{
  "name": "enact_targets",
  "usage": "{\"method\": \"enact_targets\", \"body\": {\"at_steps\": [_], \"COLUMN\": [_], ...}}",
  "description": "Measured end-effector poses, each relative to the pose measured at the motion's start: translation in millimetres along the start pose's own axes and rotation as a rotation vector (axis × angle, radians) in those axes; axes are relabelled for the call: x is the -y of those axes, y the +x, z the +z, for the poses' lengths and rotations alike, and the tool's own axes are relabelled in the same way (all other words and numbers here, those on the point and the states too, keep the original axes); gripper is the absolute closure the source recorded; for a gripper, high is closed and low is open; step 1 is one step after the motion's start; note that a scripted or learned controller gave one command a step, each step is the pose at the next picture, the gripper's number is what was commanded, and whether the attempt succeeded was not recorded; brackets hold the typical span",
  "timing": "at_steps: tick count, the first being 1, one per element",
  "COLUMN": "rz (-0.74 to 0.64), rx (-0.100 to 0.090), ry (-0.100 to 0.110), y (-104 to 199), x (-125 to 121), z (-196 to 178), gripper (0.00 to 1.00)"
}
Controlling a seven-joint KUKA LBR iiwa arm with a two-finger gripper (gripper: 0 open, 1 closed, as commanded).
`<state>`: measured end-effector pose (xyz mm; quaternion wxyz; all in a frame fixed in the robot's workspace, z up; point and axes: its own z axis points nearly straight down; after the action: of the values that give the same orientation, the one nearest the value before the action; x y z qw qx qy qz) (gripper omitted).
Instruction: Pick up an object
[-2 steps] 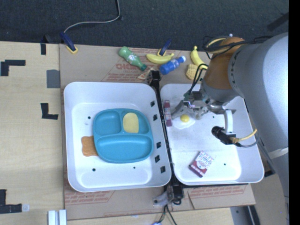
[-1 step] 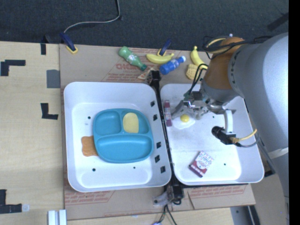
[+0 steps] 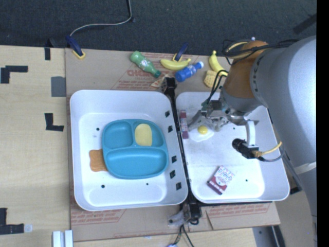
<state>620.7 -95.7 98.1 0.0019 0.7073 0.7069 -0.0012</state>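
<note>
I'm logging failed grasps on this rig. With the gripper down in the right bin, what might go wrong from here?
The gripper sits just above a small yellow object; being small and rounded, it may slip out or roll away. It also lies near the bin's left wall, so a finger might catch that wall or the small red item beside it.

One fixed camera looks down at a slant on both bins [image 3: 123, 202]; arm [image 3: 288, 81] enters from right.
</note>
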Motion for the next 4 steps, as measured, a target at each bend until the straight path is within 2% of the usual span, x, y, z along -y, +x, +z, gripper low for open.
{"method": "enact_targets", "body": {"at_steps": [1,2,3,4], "rz": [-0.002,0.002,0.002,0.002], "rx": [-0.002,0.005,0.007,0.007], "ry": [0.000,-0.001,-0.009,-0.008], "y": [-15,-5,-4,-4], "x": [-8,-21,-23,-23], "z": [12,11,0,0], "gripper": [0.00,0.00,1.00,0.00]}}
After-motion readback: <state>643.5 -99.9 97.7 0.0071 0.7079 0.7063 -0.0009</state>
